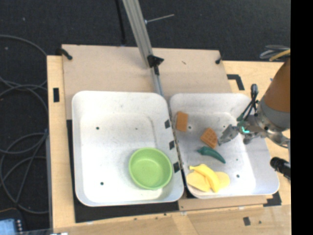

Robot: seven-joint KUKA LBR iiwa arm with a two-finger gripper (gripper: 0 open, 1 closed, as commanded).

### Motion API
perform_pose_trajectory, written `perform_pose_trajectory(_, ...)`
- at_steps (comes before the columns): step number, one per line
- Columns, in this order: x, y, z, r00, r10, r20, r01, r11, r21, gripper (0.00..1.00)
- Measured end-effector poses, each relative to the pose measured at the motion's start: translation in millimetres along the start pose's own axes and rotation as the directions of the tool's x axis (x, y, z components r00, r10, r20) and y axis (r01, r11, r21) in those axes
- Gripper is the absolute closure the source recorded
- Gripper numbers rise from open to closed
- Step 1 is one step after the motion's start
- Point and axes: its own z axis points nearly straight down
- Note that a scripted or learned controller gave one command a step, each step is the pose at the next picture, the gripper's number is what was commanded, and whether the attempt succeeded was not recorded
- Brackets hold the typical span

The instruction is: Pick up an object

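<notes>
**Ana:** Trouble first, starting from the gripper (226,135): it sits low in the right bin (254,180), just beside the waffle-patterned orange block (209,137), and I'd judge the likeliest failure is a nudge rather than a grasp. If a finger lands on the block's edge, the piece could skid away.

**Ben:** And the green pepper-shaped piece (212,153) lies just below that block. A descent slightly off could catch both, or neither.

**Ana:** Agreed. As for the pincer's state, I honestly cannot tell. Its tip is a small grey shape, blurred at this slant, and nothing shows how wide it stands. Nothing is visibly held in it; whether it touches the block I cannot say, only that the two are very close.

**Ben:** Moving outward, then. A second orange block (181,121) rests near the right bin's left wall, well up from the first. The yellow pieces (209,178), banana-like, sit piled near the front rim.

**Ana:** Those look awkward to me: curved and overlapping, likely to slip from two fingers.

**Ben:** Farther left, the green bowl (150,167) sits in the left bin (98,111), toward its front right corner, well apart from the arm.

**Ana:** So the nearest candidate is that waffle block.
</notes>
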Motion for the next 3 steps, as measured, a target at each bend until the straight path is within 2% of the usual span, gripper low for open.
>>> perform_pose_trajectory(1, 6, -2, 61, 1.000, 0.003, 0.000, -0.003, 1.000, 0.007, 0.00)
perform_pose_trajectory(2, 4, -2, 103, 1.000, 0.003, 0.002, -0.003, 1.000, 0.001, 0.00)
perform_pose_trajectory(3, 4, 0, 91, 1.000, 0.009, 0.002, -0.009, 1.000, -0.003, 1.00)
